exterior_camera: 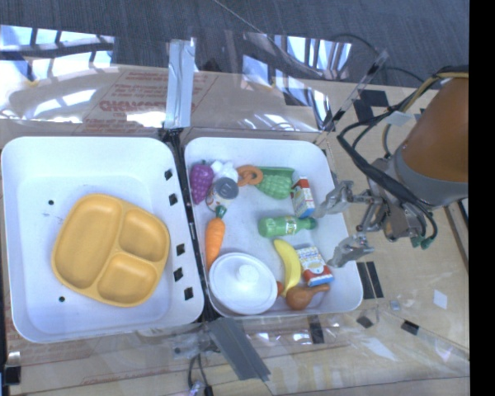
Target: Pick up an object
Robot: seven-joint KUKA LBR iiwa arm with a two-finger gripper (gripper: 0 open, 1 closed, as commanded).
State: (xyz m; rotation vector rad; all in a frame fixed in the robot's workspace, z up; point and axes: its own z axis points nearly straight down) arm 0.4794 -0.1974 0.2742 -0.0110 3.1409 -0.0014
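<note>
The right bin (200,151) is crowded; my gripper (343,225) hangs spread and empty just beyond the green bottle (285,225), approaching, needing descent next

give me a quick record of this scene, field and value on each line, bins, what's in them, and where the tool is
left bin: holds a yellow divided plate
right bin: toy food and dishes, crowded
right bin contents: white bowl, banana, carrot, green bottle, purple grapes
tool: at the right bin's right rim, fingers spread, nothing between them
arm: grey with orange band, reaching in from the right
task state: no object picked up yet
</note>
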